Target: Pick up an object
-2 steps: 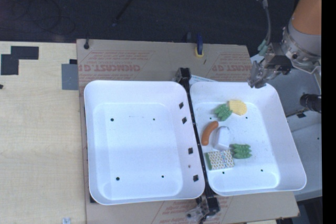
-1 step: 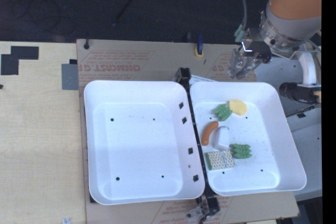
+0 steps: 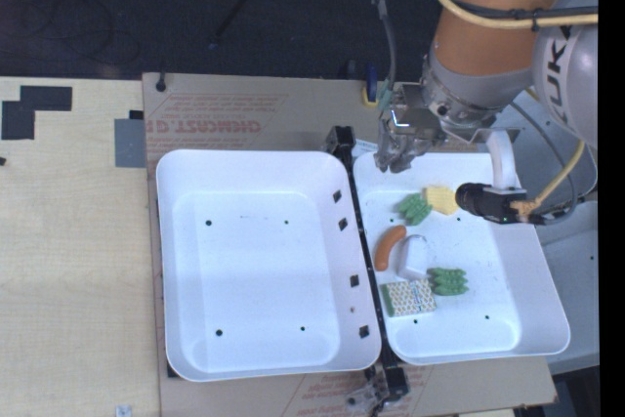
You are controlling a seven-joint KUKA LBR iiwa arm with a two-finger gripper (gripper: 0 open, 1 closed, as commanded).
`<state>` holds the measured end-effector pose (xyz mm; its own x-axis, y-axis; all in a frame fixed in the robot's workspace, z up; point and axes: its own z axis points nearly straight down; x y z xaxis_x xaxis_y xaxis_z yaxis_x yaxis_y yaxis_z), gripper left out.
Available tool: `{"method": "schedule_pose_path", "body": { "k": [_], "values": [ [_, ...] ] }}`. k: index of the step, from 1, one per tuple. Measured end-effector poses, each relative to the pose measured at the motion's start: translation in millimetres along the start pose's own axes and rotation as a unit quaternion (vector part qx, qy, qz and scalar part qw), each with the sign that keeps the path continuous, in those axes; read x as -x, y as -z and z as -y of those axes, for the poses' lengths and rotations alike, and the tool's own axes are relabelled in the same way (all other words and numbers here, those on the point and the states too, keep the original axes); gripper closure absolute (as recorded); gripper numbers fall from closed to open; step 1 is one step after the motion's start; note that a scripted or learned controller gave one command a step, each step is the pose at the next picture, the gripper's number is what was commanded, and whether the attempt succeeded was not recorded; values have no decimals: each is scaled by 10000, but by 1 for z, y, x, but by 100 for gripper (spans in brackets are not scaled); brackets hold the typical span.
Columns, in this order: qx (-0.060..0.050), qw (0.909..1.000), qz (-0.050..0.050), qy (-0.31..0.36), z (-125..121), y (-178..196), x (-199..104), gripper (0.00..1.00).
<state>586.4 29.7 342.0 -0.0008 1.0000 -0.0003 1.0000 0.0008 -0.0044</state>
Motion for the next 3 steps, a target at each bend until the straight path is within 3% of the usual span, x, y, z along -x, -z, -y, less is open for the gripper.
{"method": "schedule_pose_path", "body": {
  "k": [2,3],
  "values": [
    [23,10000,-6,19,-2,50,-112,100],
    [35,10000,-13,30,-8,102,-203,100]
  ]
}}
